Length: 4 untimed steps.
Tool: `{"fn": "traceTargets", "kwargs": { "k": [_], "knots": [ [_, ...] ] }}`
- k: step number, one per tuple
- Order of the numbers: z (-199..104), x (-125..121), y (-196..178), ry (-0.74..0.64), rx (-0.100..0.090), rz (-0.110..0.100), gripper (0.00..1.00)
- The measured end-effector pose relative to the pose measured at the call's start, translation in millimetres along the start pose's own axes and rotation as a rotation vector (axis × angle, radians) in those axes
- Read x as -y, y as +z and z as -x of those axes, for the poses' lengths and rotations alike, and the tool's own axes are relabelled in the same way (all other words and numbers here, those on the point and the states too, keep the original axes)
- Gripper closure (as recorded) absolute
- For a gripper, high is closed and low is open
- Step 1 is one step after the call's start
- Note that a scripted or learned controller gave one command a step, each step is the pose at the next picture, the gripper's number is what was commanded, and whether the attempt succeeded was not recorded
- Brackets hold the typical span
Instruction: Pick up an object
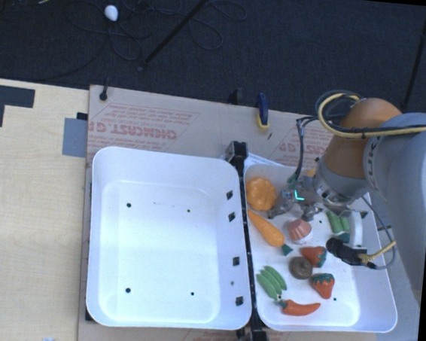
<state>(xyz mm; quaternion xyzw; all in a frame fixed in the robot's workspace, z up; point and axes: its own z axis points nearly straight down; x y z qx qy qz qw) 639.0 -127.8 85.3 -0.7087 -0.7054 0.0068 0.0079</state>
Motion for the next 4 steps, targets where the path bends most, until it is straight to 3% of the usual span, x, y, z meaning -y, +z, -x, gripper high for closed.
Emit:
{"fn": "traceTargets", "kwargs": {
  "k": [1, 2, 3, 4],
  "knots": [
    [14.8, 38.8, -1.1, -0.004, 0.001, 0.014, 0.00],
    [-21.9, 36.8, -2.8, -0.005, 0.006, 0.022, 0.00],
    [-30.0, 61.1, -4.9, 0.006, 0.018, 0.035, 0.00],
    [-14.5, 21.5, -1.8, -0.008, 0.001, 0.019, 0.00]
  ]
}}
